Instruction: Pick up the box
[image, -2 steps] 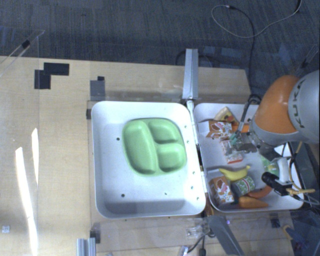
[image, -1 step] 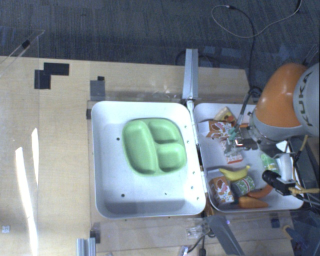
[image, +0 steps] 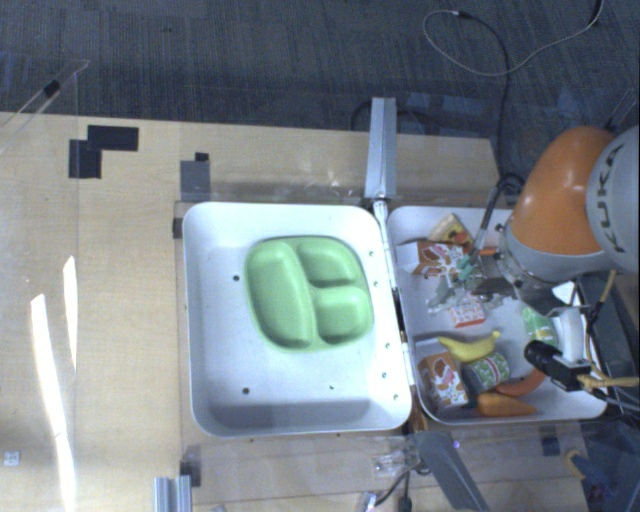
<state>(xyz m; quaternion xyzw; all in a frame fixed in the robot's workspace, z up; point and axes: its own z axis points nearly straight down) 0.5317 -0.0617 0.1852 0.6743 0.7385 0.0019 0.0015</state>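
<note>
Two brown-and-white boxes in right bin (image: 600, 408): upper box (image: 440, 256), lower box (image: 443, 381) (beside banana (image: 470, 346)); claw state indiscernible.

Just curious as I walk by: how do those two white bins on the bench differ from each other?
The left bin holds one thing, a green divided tray lying flat; the right bin holds a jumble of small items, among them a banana and a carrot. The left bin is open to the camera; the right bin is partly covered by the arm over it. Both are shallow, white and side by side.
</note>
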